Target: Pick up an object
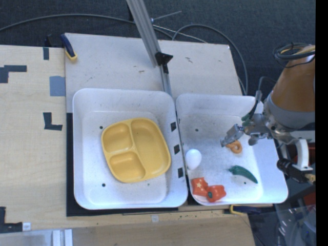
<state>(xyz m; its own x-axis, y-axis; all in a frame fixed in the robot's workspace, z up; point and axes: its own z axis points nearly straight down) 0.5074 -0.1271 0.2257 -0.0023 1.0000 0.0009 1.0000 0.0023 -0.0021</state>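
My gripper (240, 140) hangs over the right bin (215, 111), near its right side, and looks open. One grey finger (228, 137) points left and the other finger (253, 140) sits to its right. A small orange ring-shaped piece (236, 147) lies on the bin floor just below and between them, and I cannot tell whether it touches them. Further forward a green pepper-like piece (243, 173) lies in the same bin. A white egg (193, 158) rests by the bin's left wall. A red and orange piece (208, 188) sits at the front left corner.
The left bin (87, 137) holds a yellow divided plate (136, 149). A slanted metal pole (146, 27) rises from behind the bins' shared wall. Cables run across the dark floor at the back. The arm's orange band (294, 86) stands over the right bin's right edge.
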